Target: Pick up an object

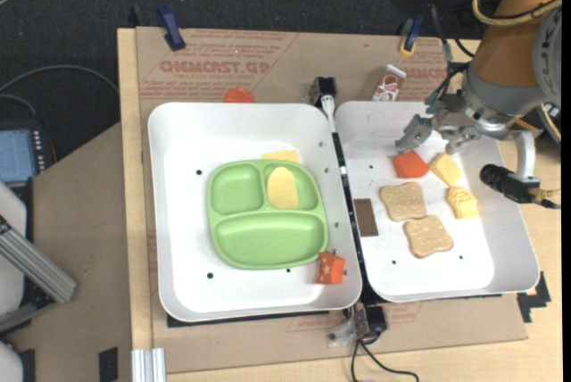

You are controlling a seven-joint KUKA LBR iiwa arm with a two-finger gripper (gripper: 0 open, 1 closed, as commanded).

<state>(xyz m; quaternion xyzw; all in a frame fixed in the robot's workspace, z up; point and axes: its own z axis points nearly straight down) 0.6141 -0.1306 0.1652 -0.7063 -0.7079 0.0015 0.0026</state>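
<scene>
The gripper (434, 128) hangs over the upper part of the right bin (508, 269), fingers spread apart and holding nothing. Just below it lies an orange-red block (410, 164), with a yellow wedge (446, 169) and a small corn-like piece (461, 201) beside it. Two toast slices (404, 201) (428, 236) sit lower down, near a brown bar (364, 217). The left bin (169, 220) holds a green divided plate (265, 224) and a small orange piece (330, 268)

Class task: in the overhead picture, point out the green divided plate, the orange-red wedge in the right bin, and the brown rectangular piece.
green divided plate (266, 237): camera view, large lower compartment.
orange-red wedge (410, 164): camera view, top face.
brown rectangular piece (365, 217): camera view, middle.
</scene>
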